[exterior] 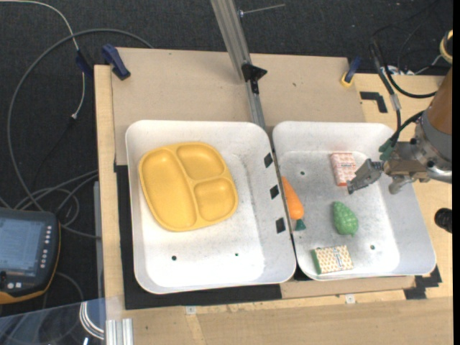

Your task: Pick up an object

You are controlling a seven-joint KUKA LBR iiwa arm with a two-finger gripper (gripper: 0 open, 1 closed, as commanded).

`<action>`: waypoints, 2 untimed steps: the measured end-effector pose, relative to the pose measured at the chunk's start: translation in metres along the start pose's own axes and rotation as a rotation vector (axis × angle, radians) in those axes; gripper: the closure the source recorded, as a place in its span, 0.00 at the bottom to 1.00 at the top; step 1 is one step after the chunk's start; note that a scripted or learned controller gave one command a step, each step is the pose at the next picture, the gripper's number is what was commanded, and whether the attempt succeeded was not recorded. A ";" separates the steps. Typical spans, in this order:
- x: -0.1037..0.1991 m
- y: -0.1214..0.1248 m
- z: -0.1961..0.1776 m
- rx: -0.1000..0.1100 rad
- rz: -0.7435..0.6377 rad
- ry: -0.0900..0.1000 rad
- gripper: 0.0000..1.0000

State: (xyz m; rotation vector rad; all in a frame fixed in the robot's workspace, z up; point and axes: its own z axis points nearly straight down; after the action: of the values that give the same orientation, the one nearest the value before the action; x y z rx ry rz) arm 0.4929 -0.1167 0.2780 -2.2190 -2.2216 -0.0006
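The yellow divided plate point(188, 185) fills the left bin point(144, 264); over in the right bin point(413, 261), the fingers point(379, 178) hang spread apart, gripping nothing. At their 7 o'clock lies the green object point(346, 218), the pink packet point(343, 167) at 9 o'clock.

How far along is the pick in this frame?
Nothing is lifted yet: the carrot, green toy, pink packet and patterned packet all lie in the right bin. The open gripper hangs beside the pink packet, holding nothing. Grasping and lifting remain.
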 end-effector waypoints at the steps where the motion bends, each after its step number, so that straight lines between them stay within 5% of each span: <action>1: 0.000 0.000 0.000 -0.001 0.000 0.000 0.00; 2: 0.000 0.007 0.059 0.007 0.001 0.001 0.00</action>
State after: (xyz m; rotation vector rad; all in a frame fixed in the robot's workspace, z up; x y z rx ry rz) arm 0.5002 -0.1170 0.2186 -2.2160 -2.2165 0.0062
